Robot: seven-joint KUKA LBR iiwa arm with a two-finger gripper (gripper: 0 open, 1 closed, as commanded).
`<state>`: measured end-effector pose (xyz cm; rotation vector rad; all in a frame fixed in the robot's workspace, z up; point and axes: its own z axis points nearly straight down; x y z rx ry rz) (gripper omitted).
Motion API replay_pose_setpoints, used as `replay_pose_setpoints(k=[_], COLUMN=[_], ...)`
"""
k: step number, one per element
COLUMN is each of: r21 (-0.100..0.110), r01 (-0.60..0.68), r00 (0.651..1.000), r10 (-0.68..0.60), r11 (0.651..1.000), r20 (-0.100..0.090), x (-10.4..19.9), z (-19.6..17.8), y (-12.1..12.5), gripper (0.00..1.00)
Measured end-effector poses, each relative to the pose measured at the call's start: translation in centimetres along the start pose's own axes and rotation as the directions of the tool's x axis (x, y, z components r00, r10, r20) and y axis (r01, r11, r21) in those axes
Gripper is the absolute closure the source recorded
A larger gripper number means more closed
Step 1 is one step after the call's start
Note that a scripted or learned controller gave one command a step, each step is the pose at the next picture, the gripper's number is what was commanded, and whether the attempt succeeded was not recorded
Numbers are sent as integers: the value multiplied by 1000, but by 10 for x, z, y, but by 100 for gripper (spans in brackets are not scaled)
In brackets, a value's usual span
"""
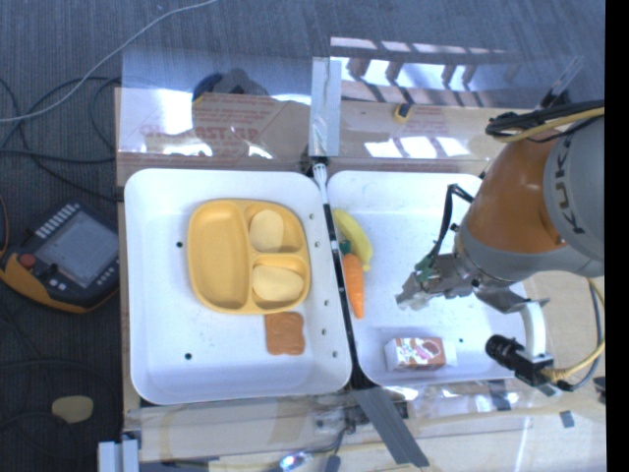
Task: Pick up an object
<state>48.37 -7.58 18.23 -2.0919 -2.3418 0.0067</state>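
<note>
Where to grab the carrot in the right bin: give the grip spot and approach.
Grip the carrot across its thick upper half, from straight above. It lies flat along the right bin's left wall, beside the banana, so set the fingers across its width, probably with little room on the wall side.

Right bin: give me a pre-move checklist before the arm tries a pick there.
1. Targets present: ok. Carton, carrot and banana lie in the right bin.
2. Gripper over the right bin: ok, between carrot and carton.
3. Jaws open: cannot tell.
4. Nothing already held: cannot tell.
5. Carton apart from other items: ok.
6. Carrot and banana free of the wall: not ok, both hug the divider.
</note>
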Motion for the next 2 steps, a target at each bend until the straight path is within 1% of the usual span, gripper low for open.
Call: replay_pose_setpoints(k=[1,2], r21=[2,-12], r01=[-61,86], r00=[998,996], r10=[61,-86], r11=[998,996], r20=[-2,2], x=[74,-33], z=[0,92], y=[8,21], gripper=[100,100])
